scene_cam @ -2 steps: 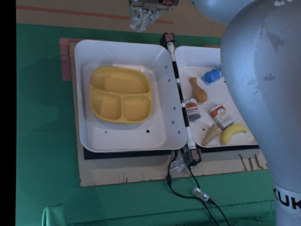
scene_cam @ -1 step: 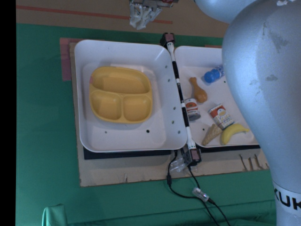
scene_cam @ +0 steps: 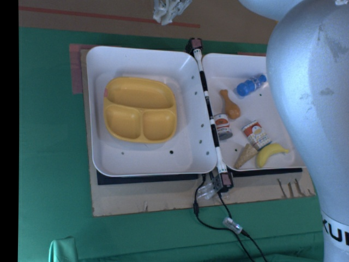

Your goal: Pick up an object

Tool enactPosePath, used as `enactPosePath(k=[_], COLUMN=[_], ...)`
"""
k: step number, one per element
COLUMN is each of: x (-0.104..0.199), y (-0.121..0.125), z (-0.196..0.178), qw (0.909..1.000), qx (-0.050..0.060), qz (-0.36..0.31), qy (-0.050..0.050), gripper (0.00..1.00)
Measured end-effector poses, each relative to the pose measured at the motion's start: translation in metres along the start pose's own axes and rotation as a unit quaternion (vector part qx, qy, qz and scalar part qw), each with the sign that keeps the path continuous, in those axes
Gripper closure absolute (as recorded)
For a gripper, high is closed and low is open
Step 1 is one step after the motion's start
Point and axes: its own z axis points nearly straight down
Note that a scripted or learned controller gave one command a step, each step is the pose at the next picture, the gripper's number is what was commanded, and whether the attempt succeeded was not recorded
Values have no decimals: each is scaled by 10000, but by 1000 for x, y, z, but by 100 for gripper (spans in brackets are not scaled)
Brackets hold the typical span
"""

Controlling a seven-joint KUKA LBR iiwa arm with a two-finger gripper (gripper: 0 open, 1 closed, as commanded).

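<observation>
My gripper (scene_cam: 170, 11) hangs high over the brown bench beyond the far edge of the bins, open with nothing between its pale fingers. The right bin (scene_cam: 218, 70) holds a blue bottle (scene_cam: 251, 84), a brown drumstick (scene_cam: 230, 103), a small red-and-white can (scene_cam: 222, 126), a second red-labelled can (scene_cam: 256, 134), an ice-cream cone (scene_cam: 245, 155) and a yellow banana (scene_cam: 271, 153). In the left bin (scene_cam: 98, 64) lies a yellow divided plate (scene_cam: 140, 109). The gripper is well apart from all of them.
The grey arm (scene_cam: 311, 91) covers the right bin's right side. A black-and-white divider bar (scene_cam: 207, 108) runs between the bins. Cables (scene_cam: 229, 222) trail over the green cloth in front.
</observation>
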Motion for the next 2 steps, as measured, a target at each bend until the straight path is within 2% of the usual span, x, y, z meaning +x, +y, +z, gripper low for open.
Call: enactPosePath(k=[1,2], x=[-1,0], y=[0,0], z=[45,14], qw=[10000,10000], qx=[28,0], qz=[2,-7], qy=[-31,-1], gripper=[100,100])
